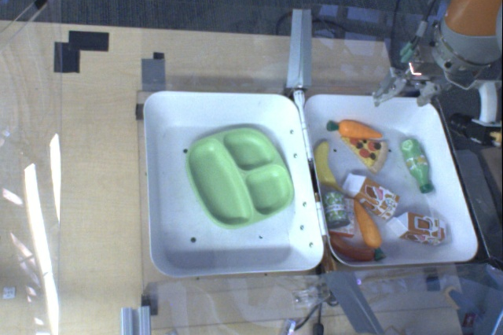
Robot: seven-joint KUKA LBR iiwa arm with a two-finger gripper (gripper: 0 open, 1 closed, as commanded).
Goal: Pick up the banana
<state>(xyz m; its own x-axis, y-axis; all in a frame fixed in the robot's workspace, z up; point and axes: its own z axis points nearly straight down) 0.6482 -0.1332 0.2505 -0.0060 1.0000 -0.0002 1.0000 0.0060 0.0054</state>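
Banana (323, 163) in the right bin (464, 192), lying just beside that bin's left wall, long axis running roughly toward and away from the camera, parallel to the wall, with a slight bow. Its far tip points to the bin's back edge; its near end meets a small can (336, 208). Open white floor lies behind the banana's far tip and to its right, up to the pizza slice (366, 151) and carrot (358, 128). A green bottle (416, 163) rests near the right wall; two cartons (380, 200) (424, 228) and an orange item (366, 226) crowd the front. Left bin (165, 168) holds a green tray (240, 176). Gripper (406, 89) above the right bin's back rim, fingers spread, holding nothing, well apart from the banana
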